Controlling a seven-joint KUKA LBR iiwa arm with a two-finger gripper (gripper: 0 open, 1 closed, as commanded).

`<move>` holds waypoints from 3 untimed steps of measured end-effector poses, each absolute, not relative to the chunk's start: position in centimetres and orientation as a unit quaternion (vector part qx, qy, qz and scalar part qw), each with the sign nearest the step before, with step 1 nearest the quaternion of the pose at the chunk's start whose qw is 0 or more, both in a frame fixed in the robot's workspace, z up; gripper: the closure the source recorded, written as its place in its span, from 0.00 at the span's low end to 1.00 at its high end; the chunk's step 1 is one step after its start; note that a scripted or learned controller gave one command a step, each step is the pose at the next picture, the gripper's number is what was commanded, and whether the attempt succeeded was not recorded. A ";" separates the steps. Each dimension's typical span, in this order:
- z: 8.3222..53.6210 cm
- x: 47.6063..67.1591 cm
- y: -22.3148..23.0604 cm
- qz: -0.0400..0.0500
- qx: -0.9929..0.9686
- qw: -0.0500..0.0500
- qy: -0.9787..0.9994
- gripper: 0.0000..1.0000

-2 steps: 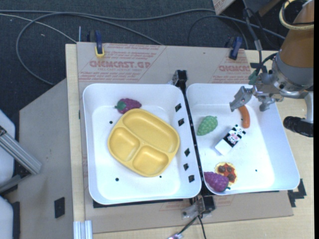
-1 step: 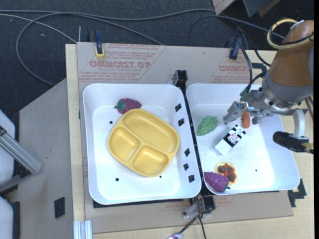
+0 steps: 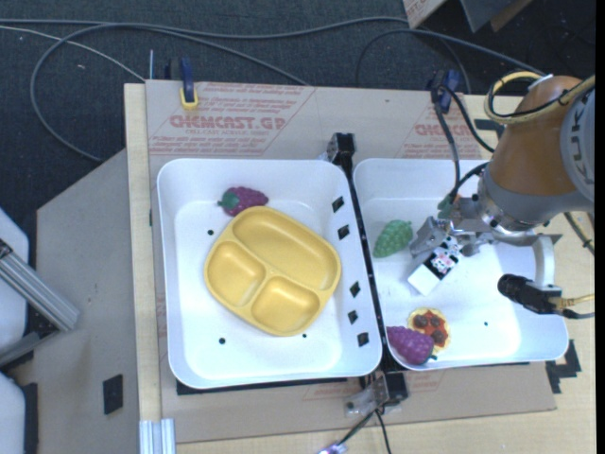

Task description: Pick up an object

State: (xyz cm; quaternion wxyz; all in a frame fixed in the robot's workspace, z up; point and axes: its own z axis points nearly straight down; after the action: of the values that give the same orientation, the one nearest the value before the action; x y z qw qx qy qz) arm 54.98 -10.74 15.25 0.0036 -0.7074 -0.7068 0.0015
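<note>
- Nearest edge of the right bin (image 3: pixel 487 337): a purple grape bunch (image 3: pixel 410 346) lies in the near-left corner, against the rim.
- Touching the bunch on its far side is a small orange-and-red piece (image 3: pixel 430 323), lying flat.
- Further in, a small white block (image 3: pixel 427 272) with black and red marks lies tilted on the bin floor, left of centre. It is the closest thing to the end effector.
- The end effector (image 3: pixel 442 241) hangs over the far end of that block. I cannot tell whether it is wide or narrow, or whether it touches the block.
- The grey arm with the orange band (image 3: pixel 534 159) reaches in over the right bin's far-right part.
- A green grape bunch (image 3: pixel 392 237) lies just left of the end effector, near the wall between the bins.
- Left bin (image 3: pixel 184 253): a yellow divided plate (image 3: pixel 272 270) sits at its centre, turned at an angle.
- A second, smaller purple bunch (image 3: pixel 244 199) rests at the plate's far-left rim.
- Far edge of the desk (image 3: pixel 246 121): a blue clamp (image 3: pixel 188 88) grips the board.
</note>
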 end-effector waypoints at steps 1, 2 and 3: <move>10.8 55.2 -10.0 -0.001 -0.708 -0.005 -0.707 0.00; 12.4 55.5 -10.1 -0.004 -0.708 -0.009 -0.706 1.00; 16.9 55.1 -10.7 -0.001 -0.707 -0.001 -0.707 1.00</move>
State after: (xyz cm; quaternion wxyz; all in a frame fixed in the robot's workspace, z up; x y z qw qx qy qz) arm 55.09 -10.67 16.92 -0.0015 -0.7074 -0.7068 -0.0011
